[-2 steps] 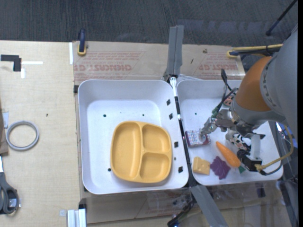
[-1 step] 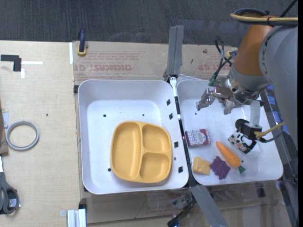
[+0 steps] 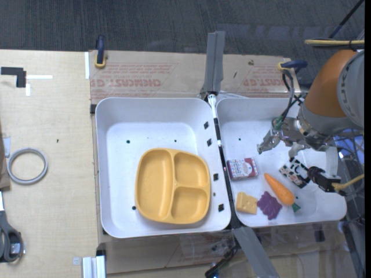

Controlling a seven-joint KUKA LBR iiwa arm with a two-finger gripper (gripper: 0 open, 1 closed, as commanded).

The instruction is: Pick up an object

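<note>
Approach is judged to be the step in hand. The arm (image 3: 330,97) is reached in from 3 o'clock, and the gripper (image 3: 266,146) is seen over the right bin (image 3: 243,126), toward that bin's 12 o'clock. Nothing is seen held, and whether the gripper is spread or closed cannot be told from this angle.

The nearest candidate is the carton (image 3: 242,168), lying flat at the gripper's 7 o'clock, apart from its neighbours. A clean pick is best served if the gripper is centred over the carton, lined up across its short side, and lowered straight, since the bin's dividing wall stands just beside it at 9 o'clock. The carrot (image 3: 279,189), at the gripper's 5 o'clock, is judged the harder choice: it is round and tapered, and crowded at its lower end.

Now the count, big to small:
- Two white bins, the left bin (image 3: 151,126) among them.
- One yellow plate (image 3: 173,185), three-sectioned, in the left bin.
- One arm, one gripper.
- One grey ring (image 3: 10,161) on the bench at 9 o'clock.
- One carrot.
- One carton.
- One purple piece (image 3: 268,205), just beside the carrot at the right bin's 6 o'clock.
- One cheese wedge (image 3: 246,203).
</note>
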